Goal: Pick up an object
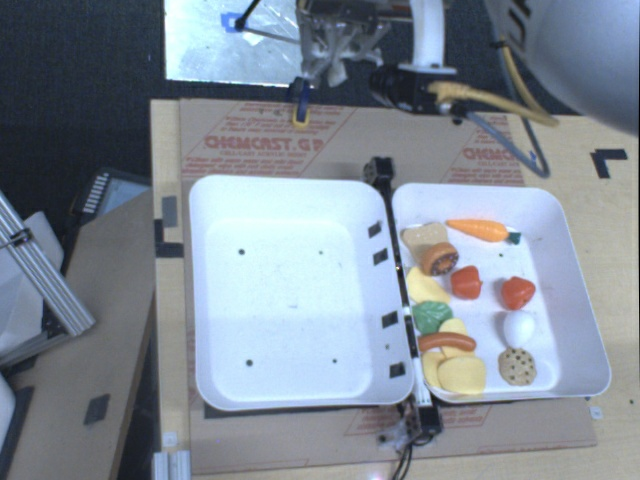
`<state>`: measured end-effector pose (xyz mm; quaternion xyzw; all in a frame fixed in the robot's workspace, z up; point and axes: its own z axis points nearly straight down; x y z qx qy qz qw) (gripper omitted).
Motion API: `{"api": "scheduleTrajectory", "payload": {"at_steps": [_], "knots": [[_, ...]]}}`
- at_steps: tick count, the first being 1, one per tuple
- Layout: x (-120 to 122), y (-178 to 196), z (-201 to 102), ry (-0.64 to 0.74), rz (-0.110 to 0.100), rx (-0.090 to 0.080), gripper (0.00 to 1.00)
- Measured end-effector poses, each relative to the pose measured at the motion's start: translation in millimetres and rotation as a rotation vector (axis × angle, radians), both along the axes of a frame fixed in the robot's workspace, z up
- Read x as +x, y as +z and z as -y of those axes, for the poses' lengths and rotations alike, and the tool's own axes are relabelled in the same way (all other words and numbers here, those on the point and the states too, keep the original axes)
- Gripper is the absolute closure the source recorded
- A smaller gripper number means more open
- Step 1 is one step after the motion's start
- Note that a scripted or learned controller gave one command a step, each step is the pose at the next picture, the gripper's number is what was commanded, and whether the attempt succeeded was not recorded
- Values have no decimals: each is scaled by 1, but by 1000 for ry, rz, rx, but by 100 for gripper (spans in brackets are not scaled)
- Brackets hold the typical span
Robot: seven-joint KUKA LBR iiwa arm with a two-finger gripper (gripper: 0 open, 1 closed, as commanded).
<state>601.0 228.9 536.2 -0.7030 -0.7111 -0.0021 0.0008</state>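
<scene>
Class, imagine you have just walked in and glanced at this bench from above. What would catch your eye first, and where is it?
First, the bright toy food crowded into the right bin: an orange carrot near its far edge, two red pieces in the middle, a white egg and a cookie near the front. Beside it lies the left bin. The pincer hangs beyond the bins at the top, above the cardboard.

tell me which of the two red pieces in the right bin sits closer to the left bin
The red piece beside the brown roll; the other red piece lies farther right, above the white egg.
</scene>
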Motion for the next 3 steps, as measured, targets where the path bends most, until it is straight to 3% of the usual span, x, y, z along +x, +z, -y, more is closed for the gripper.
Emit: {"api": "scheduleTrajectory", "payload": {"at_steps": [1,2,3], "knots": [[70,-3,9,-12,1,-4,100],[31,-228,-5,-11,-17,-8,100],[69,-238,-5,-12,2,-4,100]]}}
